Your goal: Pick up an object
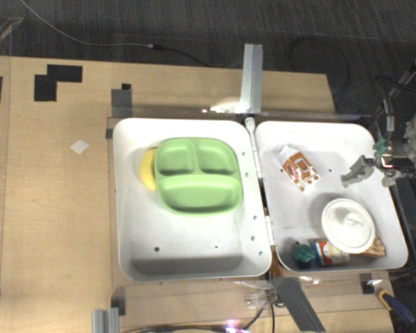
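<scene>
camera view: the gripper (pixel 366 170) hangs at the right bin's (pixel 277 207) edge, its state unclear. nearest, the snack packet (pixel 299 169) looks light, crinkly; pinch across its middle.

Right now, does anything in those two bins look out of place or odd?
Two things. In the left bin, a yellow object lies mostly hidden under the green divided plate's left edge. In the right bin, a small bottle lies on its side, against the white lidded bowl.
</scene>
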### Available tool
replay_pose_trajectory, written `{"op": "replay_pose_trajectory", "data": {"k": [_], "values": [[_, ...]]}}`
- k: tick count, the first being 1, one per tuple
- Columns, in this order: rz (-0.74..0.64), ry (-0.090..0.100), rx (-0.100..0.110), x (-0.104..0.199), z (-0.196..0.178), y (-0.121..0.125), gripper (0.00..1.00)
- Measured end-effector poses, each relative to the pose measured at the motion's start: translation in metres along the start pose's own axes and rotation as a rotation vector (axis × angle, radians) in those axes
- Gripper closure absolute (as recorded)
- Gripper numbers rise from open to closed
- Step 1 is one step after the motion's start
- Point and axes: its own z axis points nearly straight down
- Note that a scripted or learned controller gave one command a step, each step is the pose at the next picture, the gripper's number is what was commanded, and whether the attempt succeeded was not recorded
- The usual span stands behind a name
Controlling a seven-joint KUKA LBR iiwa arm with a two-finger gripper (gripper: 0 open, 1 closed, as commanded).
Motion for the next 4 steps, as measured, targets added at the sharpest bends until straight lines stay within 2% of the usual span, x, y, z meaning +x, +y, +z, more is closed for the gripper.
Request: {"op": "replay_pose_trajectory", "data": {"k": [1, 2, 3, 4], "values": [[-0.208, 0.0, 0.0, 0.011, 0.17, 0.041, 0.0], [0.048, 0.0, -0.007, 0.005, 0.182, 0.045, 0.0], [0.051, -0.004, -0.001, 0.064, 0.183, 0.128, 0.0], [0.044, -0.007, -0.006, 0.064, 0.171, 0.13, 1.0]]}}
